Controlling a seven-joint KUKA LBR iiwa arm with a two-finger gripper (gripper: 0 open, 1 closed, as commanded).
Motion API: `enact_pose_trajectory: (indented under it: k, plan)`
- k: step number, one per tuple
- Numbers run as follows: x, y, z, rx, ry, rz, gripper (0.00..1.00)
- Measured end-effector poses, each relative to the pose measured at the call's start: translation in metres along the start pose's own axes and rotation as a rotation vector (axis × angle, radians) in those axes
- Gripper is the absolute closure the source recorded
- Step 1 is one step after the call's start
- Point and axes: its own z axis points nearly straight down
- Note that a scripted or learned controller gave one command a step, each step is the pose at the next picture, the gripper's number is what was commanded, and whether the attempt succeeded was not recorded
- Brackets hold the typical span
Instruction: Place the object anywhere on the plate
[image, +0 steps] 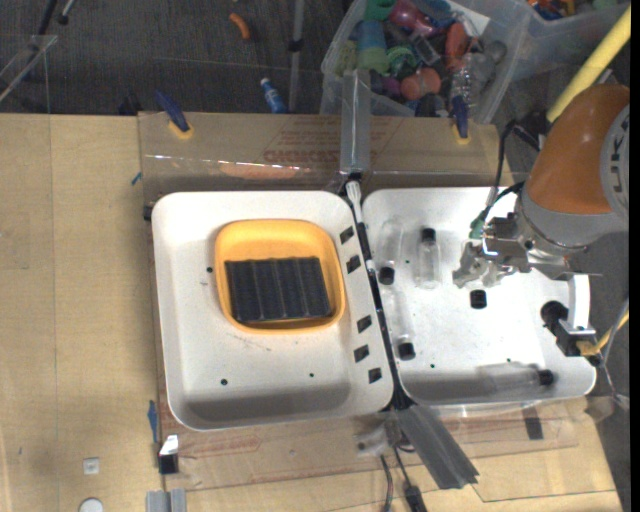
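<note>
Wooden bench (70, 300) carries two white bins: left bin (180, 330), right bin (450, 350), apparently touching.

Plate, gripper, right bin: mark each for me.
plate (322, 242), camera view, bare orange rim at its right.
gripper (478, 272), camera view, between its fingertips.
right bin (450, 340), camera view, bare white floor.

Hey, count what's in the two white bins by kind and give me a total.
Yellow rectangular plate with dark ribbed insert: 1
Clear plastic tubes with black caps: 2, one upright, one lying
Total: 3
</note>
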Motion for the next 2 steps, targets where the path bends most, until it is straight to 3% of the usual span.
enact_pose_trajectory:
  k: [2]
  plan:
    - [0.022,0.073,0.007,-0.002,-0.003,-0.184,1.00]
